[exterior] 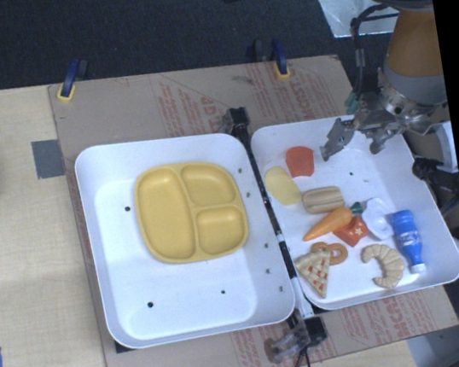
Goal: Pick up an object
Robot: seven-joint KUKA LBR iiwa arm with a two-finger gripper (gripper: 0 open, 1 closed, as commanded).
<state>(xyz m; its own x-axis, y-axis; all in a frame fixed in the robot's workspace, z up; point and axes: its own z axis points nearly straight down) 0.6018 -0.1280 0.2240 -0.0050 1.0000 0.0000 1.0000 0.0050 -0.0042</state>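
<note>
Gripper (352, 138) spread open, holding nothing, hovering over right bin (448, 275). Red piece (299, 160) just beside its left finger, carrot (329, 222) further off below. Risk: items crowded, descent may clip or shove neighbours, miss grasp.

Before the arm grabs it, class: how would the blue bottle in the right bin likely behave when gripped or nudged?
The blue bottle lies on its side, and its round body would probably roll if nudged sideways. It looks like smooth plastic, so it may slip. The croissant close beside it could get bumped.
</note>
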